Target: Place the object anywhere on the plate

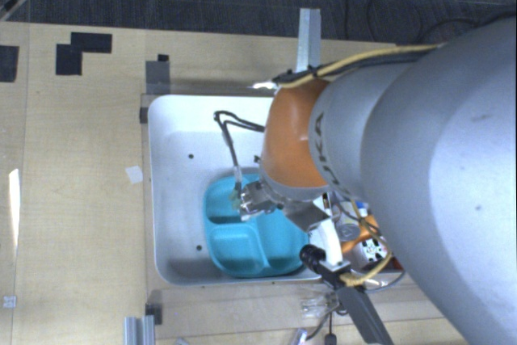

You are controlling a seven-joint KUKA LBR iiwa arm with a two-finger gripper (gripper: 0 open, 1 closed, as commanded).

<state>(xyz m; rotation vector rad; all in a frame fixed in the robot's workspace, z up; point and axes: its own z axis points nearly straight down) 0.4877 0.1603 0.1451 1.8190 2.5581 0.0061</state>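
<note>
Arm (420, 141) sits low over the blue divided plate (242, 242) in the white bin (174, 174), presumably positioned for placement, but its bulk hides the jaws, so their state cannot be told

The plate (242, 242) lies in the bin (174, 174); the arm (388, 149) overhangs both.

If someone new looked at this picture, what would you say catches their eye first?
The big grey arm with its orange band dominates the right half, reaching in over the bench. Beneath its wrist, a bright blue divided plastic plate lies in the near part of the shallow white bin. A thin black cable loops above the plate.
</note>
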